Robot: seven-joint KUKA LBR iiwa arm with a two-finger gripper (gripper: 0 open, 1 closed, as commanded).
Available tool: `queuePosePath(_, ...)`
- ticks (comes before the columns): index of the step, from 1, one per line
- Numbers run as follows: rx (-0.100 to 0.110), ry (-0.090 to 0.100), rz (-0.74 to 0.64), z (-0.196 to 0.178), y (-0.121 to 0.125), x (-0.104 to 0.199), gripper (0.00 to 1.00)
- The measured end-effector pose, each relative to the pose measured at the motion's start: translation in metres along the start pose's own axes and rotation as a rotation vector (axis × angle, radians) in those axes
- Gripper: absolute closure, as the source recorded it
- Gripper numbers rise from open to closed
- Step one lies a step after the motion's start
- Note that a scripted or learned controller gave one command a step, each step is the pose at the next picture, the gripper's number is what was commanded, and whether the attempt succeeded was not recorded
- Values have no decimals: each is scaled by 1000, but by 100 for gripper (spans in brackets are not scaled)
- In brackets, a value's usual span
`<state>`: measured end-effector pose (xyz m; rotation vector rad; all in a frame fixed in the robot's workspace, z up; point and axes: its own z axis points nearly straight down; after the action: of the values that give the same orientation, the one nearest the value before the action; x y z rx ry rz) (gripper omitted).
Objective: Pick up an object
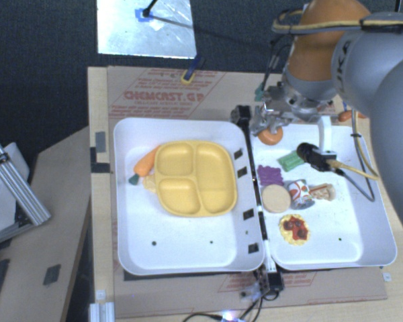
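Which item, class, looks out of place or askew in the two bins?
The yellow divided plate in the left bin sits skewed to the bin walls, and the toy carrot lies wedged beside its upper-left rim. Toys in the right bin are just loosely scattered.

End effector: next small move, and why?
Probably a short descent. The end effector sits at the right bin's far-left corner, right above the orange piece, with nothing seen between its fingers; I can't tell their state.
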<state>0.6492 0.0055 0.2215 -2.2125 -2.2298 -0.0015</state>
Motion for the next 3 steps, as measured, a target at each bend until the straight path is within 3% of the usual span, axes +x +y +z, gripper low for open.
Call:
queuePosePath(1, -2, 0, 2, 0, 10, 10, 100)
queuePosePath(2, -2, -1, 8, -10, 10, -9, 100)
queuePosePath(3, -2, -1, 2, -10, 10, 8, 100)
